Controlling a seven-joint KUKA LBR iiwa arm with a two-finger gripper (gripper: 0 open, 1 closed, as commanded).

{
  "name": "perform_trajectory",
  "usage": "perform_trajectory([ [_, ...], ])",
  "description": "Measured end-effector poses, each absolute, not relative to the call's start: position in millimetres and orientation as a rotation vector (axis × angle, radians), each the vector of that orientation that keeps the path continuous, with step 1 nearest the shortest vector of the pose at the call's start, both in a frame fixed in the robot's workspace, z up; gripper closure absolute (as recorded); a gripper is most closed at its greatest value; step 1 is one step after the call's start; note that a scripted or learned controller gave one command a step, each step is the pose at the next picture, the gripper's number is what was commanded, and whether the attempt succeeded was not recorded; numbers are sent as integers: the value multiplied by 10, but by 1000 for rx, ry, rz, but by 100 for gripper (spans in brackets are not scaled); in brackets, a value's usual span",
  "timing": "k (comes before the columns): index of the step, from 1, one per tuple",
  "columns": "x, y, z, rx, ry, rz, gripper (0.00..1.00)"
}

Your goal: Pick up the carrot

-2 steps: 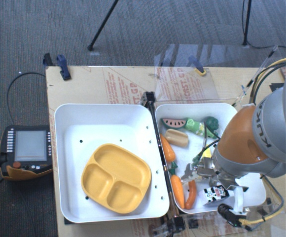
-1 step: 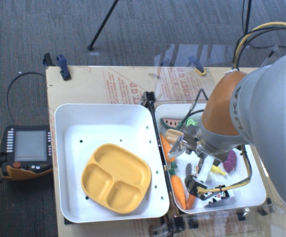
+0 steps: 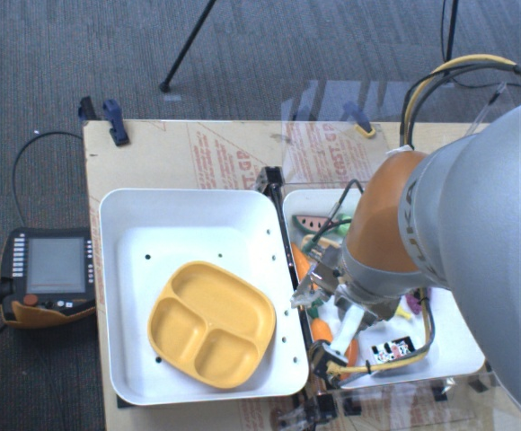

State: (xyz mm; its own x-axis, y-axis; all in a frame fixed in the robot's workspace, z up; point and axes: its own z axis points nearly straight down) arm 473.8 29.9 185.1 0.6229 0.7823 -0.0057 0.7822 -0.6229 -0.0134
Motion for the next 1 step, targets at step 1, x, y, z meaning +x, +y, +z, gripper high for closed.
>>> perform_trajectory([
  [1,5495,499,1856,-2922,-1136,14,0],
])
